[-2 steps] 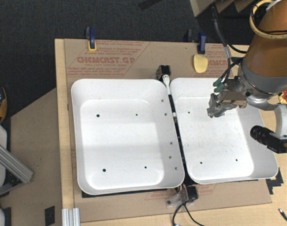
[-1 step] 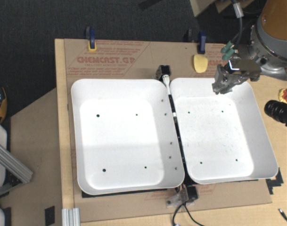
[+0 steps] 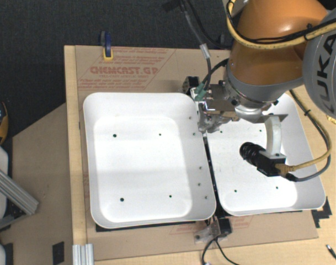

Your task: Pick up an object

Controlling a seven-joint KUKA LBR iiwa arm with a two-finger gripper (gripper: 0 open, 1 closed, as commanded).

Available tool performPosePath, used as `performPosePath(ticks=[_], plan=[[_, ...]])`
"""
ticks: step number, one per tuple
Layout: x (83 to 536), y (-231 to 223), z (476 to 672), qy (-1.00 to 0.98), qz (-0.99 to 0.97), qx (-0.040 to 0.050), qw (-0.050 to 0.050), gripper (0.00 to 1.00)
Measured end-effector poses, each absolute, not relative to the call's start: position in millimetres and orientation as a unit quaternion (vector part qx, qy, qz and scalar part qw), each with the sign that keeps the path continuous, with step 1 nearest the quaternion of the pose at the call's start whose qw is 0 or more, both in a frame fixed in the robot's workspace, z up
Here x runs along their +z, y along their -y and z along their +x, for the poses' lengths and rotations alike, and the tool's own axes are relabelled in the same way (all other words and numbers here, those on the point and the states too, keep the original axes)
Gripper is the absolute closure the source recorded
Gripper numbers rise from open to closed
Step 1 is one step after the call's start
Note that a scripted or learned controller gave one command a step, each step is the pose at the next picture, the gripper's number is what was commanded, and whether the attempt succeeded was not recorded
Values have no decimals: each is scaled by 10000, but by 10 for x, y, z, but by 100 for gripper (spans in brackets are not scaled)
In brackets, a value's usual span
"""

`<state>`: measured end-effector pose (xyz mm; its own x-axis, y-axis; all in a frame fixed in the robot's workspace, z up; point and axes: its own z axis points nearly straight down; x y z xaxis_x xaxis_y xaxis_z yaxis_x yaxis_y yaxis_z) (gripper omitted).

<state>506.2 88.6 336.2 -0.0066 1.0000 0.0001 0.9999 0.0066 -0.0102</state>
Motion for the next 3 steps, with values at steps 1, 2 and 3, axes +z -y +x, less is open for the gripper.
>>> performPosePath(ticks=[1, 2, 3], plan=[[4156, -988, 5110, 7080, -7062, -44, -27, 100], [2883, -1398, 5598, 7083, -7059, 46, 31, 100], [3219, -477, 5614, 7043, -7099, -8, -24, 100]])
